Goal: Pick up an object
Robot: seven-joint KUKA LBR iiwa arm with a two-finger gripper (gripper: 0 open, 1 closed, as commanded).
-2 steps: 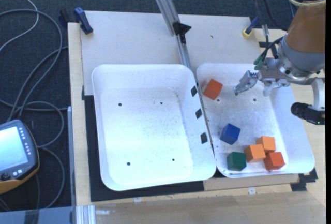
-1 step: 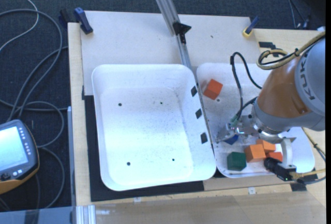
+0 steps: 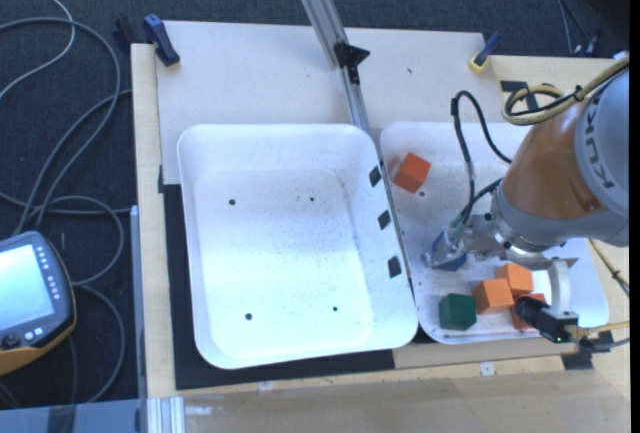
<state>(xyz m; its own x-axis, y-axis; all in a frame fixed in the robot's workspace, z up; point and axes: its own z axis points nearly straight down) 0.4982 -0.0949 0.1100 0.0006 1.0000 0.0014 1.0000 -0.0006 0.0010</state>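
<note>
Reaching in from the right of the camera view, your grey arm with its orange band point(image 3: 548, 161) hangs over the right-hand shallow white bin point(image 3: 440, 139). The claw point(image 3: 447, 251) sits low over the middle of that bin, close to the wall it shares with the left-hand white bin point(image 3: 200, 151). You cannot tell from this slant whether the claw is released or clenched; the wrist housing and a bundle of cable hide most of it, and nothing can be seen gripped in it.

Candidate objects all lie in the right bin:
- An orange cube point(image 3: 411, 171) rests near the far end, up-frame of the claw and well apart from it.
- A dark green block point(image 3: 458, 310) lies near the front rim, just below the claw in the frame but not touching it.
- Two orange blocks, one point(image 3: 492, 295) beside the green block and one point(image 3: 519, 277) next to it on the right, sit close together under the wrist.
- A small red piece point(image 3: 524, 314) shows at the front rim, partly covered by a black part.

A black cable point(image 3: 468, 136) loops over the bin's far half.
</note>
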